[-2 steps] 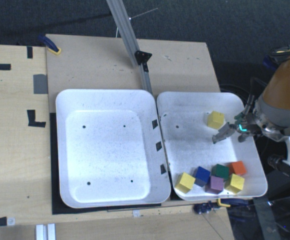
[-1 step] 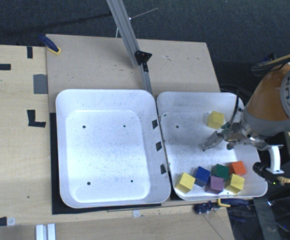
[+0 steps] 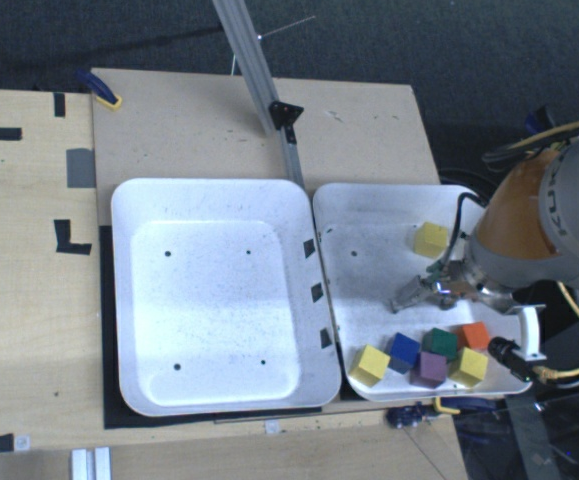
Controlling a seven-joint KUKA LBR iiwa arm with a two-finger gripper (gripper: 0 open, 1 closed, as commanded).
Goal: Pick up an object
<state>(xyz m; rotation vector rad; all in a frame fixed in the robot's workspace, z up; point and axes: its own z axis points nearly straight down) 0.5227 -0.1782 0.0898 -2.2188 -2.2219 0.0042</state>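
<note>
In the right bin (image 3: 369, 228), my gripper (image 3: 424, 295) is down low over the bare floor, open, with nothing between its fingers. A yellow block (image 3: 431, 239) lies just behind it, apart from it. Along the bin's front edge sits a cluster of blocks: a yellow block (image 3: 371, 364), a blue block (image 3: 404, 351), a green block (image 3: 439, 343), a purple block (image 3: 432, 367), an orange block (image 3: 475, 335) and another yellow block (image 3: 472, 367). The arm's orange band (image 3: 519, 218) hangs over the bin's right side and hides the wall there.
The left bin (image 3: 214, 293) stands beside the right one, sharing a raised rim in the middle. A grey metal pole (image 3: 249, 48) slants across the bench behind the bins. Cables lie at the right edge.
</note>
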